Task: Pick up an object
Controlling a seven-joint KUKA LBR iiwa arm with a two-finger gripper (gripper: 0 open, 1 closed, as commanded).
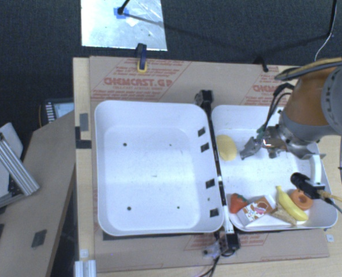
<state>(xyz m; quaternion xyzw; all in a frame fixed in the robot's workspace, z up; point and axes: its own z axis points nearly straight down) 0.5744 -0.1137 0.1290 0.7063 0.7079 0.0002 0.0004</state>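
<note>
Dark carpet (32,39) surrounds the worktop (159,77), a cardboard-covered board printed in red. A shiny metal sheet (123,15) lies on the floor beyond its far edge. On the worktop's left half sits a white bin (153,172) with bare walls. Toward the right edge, the second bin (245,172) holds a yellow lemon-like object (226,148) by its left wall, with the gripper (252,147) just beside it; I cannot tell how its grip stands. A toy banana (290,203) and other small items, possibly play food, cluster at that bin's near corner.
</note>
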